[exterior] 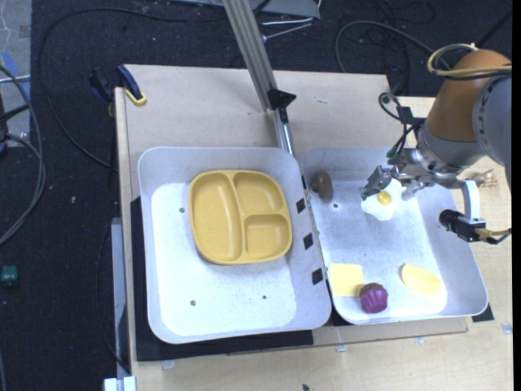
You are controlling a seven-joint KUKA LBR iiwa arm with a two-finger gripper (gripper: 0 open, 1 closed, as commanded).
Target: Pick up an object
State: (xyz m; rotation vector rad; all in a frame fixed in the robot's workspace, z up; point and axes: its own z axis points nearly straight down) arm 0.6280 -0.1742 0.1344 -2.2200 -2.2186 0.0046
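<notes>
Purple toy (374,297) sits nearest the cam at the right bin's (456,296) front edge; gripper (388,187), grip state unclear, is over the fried-egg toy (381,205) mid-bin, so I'd center, then drop straight.

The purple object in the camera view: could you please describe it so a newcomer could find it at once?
Start at the right-hand white bin, the one without the yellow divided tray. Follow its near edge to the purple object, which sits beside a flat yellow square. It is the only purple, rounded, knobbly item; its neighbours are yellow, white or brown.
</notes>
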